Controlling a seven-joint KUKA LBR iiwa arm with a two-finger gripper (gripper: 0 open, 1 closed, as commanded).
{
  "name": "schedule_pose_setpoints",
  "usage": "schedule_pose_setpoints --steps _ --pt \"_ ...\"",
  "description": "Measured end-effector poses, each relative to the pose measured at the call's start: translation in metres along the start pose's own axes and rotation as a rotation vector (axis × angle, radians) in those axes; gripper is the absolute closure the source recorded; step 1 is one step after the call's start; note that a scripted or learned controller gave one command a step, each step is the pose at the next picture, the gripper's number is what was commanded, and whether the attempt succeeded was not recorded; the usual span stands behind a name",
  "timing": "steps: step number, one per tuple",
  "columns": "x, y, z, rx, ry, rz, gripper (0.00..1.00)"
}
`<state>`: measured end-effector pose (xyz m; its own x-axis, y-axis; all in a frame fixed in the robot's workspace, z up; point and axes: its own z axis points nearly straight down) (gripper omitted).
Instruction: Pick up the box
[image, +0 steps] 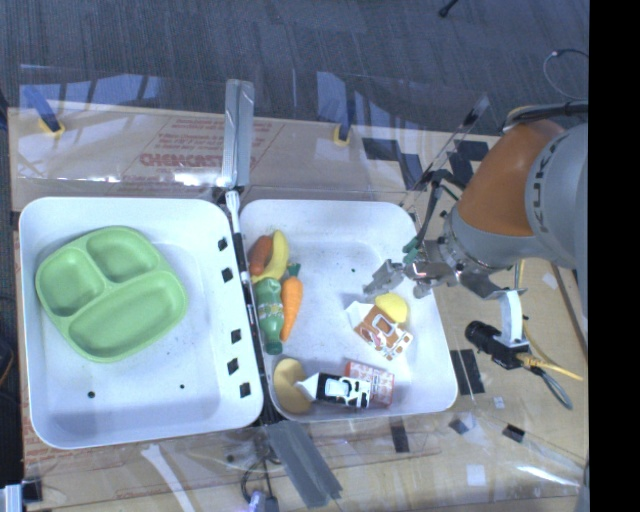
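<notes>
Gripper is seen low over the right bin, near its right wall; fingers are spread apart, nothing is held between them. Box, white and orange, is lying just below the gripper, touched by a yellow lemon. Green divided plate is placed in the left bin.

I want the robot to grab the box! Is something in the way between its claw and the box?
Almost nothing is. The gripper hovers at the right bin's right side, just above the orange and white box. A yellow lemon lies against the box's upper edge, right below the gripper, so it could get bumped.
</notes>
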<state>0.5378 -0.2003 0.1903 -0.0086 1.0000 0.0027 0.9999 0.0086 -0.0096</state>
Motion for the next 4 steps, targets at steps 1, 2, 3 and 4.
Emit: schedule_pose_setpoints --steps 1,2,3,4 --pt "-0.009 -0.045 0.102 -0.003 0.001 0.167 0.00" --pt "0.027 -0.041 0.103 -0.002 0.001 -0.186 0.00" --pt "0.027 -0.041 0.095 0.000 0.002 -0.191 1.00" --pt "0.119 0.057 -0.046 -0.002 -0.002 -0.159 1.00"
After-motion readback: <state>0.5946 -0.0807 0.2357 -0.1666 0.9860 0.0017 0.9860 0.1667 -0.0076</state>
